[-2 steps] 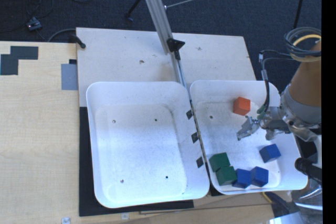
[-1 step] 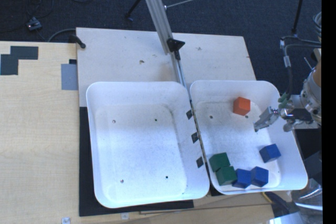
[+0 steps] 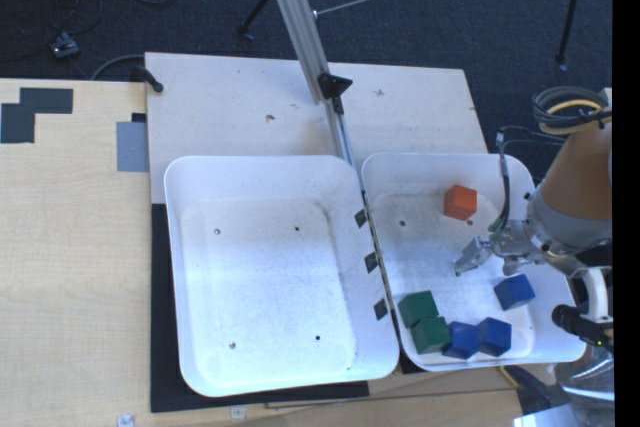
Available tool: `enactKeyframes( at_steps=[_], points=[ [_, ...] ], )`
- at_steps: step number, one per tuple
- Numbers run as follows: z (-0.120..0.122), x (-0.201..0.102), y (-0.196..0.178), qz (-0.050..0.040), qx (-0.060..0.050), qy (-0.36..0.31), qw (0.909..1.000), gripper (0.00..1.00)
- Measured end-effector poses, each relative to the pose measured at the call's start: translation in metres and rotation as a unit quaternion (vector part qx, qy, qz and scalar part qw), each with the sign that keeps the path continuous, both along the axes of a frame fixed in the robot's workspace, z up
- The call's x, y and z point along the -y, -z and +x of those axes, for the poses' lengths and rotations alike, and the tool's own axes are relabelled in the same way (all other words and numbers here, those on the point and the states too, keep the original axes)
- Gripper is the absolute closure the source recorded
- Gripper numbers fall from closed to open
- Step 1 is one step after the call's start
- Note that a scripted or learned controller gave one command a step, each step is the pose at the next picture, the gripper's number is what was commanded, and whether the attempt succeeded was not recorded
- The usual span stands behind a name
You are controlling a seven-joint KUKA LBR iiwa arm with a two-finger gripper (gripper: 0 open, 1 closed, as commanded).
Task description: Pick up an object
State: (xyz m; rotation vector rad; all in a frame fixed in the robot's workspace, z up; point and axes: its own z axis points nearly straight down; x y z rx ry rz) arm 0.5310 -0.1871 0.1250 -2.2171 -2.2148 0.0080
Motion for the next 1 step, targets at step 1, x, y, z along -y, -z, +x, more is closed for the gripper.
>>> enactKeyframes(
  at_steps=[1],
  points=[
    [-0.0426,-0.0158,-0.0405,0.0003,0.003,0.001,1.0,0.0]
  ],
)
